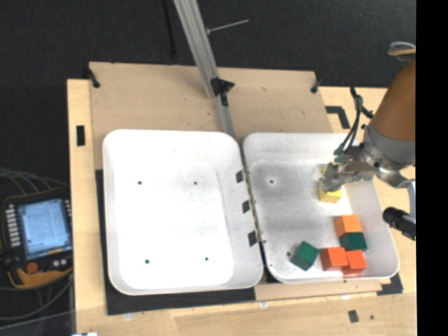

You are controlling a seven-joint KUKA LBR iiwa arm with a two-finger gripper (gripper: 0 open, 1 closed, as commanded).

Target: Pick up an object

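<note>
In the right bin (280,152) a small yellow block (331,195) lies near the middle right. My gripper (337,176) hangs directly over it from the right and covers its upper edge. I cannot tell whether it touches the block. Lower in the same bin lie an orange block (348,224) with a dark green block (354,241) just below it, two orange blocks (334,257) side by side near the front wall, and a green block (304,255) to their left.
The left bin (175,208) stands beside the right one, joined by small clips at the shared wall. A slanted metal pole (203,47) rises behind the bins. A handheld controller (38,233) sits off the bench at far left.
</note>
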